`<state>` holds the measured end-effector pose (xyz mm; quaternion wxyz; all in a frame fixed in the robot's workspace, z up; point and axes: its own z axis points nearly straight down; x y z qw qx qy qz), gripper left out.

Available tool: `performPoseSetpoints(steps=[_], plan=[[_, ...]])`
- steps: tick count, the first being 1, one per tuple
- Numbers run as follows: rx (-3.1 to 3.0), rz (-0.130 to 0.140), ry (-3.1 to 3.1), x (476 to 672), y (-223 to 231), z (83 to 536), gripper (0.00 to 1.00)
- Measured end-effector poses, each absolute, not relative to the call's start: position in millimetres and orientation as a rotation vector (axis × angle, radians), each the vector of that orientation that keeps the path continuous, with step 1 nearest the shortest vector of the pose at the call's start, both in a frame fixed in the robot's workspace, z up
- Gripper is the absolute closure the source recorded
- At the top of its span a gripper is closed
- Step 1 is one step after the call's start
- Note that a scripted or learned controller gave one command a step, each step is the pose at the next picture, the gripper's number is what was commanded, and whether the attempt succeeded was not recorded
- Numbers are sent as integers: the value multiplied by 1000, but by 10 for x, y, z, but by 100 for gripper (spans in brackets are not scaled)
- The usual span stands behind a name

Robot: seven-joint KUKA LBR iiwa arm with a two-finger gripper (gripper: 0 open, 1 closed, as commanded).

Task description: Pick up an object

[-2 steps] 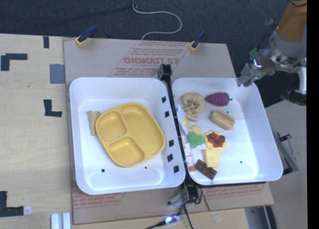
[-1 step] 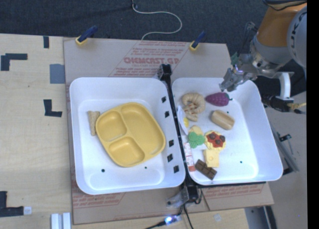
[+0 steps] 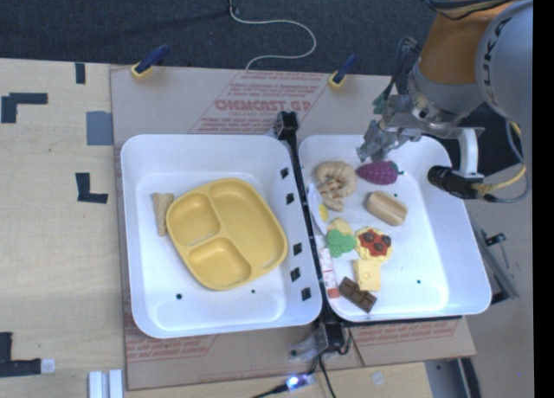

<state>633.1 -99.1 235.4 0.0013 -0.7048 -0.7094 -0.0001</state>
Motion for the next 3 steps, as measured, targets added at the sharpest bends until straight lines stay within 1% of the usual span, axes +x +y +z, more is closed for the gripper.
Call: performPoseSetpoints(steps=[1,2,3], plan=[[-2212,1,-2226,6162,-450,2382,100],[-2216,6,-2222,6016,-215,2142,100],[-2219,0,-2223,6089,-187,2347,100]])
